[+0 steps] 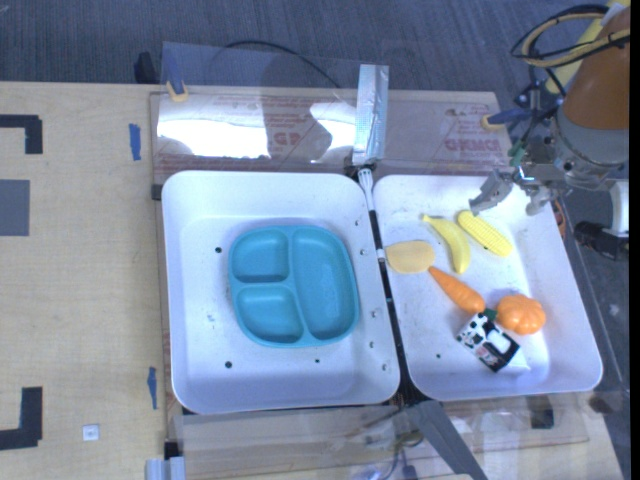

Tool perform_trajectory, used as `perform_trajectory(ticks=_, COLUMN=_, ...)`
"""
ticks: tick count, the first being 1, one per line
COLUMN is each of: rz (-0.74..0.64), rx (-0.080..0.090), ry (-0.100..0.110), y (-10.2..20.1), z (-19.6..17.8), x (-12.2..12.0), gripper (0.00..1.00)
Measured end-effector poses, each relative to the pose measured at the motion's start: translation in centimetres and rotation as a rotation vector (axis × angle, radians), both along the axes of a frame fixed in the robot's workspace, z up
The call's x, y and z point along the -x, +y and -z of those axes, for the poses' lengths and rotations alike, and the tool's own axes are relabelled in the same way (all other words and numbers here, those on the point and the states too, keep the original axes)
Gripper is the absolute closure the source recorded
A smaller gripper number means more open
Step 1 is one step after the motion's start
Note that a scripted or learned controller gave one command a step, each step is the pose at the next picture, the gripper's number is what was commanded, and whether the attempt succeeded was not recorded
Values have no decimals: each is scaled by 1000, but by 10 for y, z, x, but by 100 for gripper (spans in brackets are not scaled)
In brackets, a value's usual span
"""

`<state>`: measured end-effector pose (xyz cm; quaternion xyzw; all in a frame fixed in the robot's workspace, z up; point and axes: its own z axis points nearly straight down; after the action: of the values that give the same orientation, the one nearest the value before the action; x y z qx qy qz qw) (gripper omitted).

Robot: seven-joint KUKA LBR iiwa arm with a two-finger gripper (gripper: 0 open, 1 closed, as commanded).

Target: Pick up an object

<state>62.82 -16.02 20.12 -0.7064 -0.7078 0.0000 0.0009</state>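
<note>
Two white bins sit side by side on the wooden bench. Over the right bin (575, 298), the gripper (512, 190) hangs with fingers apart, holding nothing. Just beside it lies the corn cob (485, 232); banana (449, 241), potato-like piece (410, 257), carrot (457, 290), orange pumpkin (520, 314) and black-and-white toy (487, 341) crowd close. The left bin (190, 268) holds a blue divided plate (293, 284).

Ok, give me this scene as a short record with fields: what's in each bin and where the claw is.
left bin: a blue divided plate
right bin: banana, corn cob, pale yellow flat piece, carrot, orange fruit, black-and-white toy
claw: above the right bin's far edge, just beyond the corn cob
held: nothing seen between the fingers
</note>
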Motion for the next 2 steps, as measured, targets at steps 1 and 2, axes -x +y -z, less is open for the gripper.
perform_trajectory(ticks=1, rz=16, rx=4, ry=-7, y=-7, z=102, x=7, gripper=0)
perform_trajectory(ticks=2, rz=54, rx=1, ry=-5, y=15, z=114, x=86, gripper=0)
